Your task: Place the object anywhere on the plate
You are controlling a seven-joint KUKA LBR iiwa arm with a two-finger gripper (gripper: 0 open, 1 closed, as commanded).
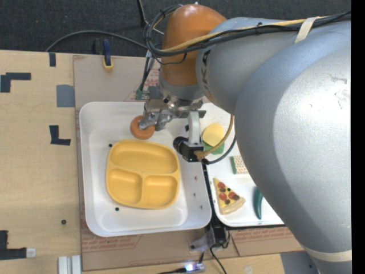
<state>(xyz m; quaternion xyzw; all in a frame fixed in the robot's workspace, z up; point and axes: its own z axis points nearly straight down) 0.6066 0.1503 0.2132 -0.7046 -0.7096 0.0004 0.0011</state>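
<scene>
Orange round object point(141, 128) sits at the gripper point(149, 123), whose metal fingers appear closed on it, just above the upper-left rim of the yellow divided plate point(142, 173) in the left bin point(91, 153), the placement itself not yet done.

Bulky grey arm point(285, 124) with an orange band point(185, 36), black cables point(228, 34) and seemingly metal pincer point(149, 121).

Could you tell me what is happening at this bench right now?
The grey arm's end effector is low over the left bin, right at a small round orange object lying just beyond the yellow divided plate. The object is not on the plate yet. The right bin holds a toy pizza slice and a yellow-green piece.
</scene>
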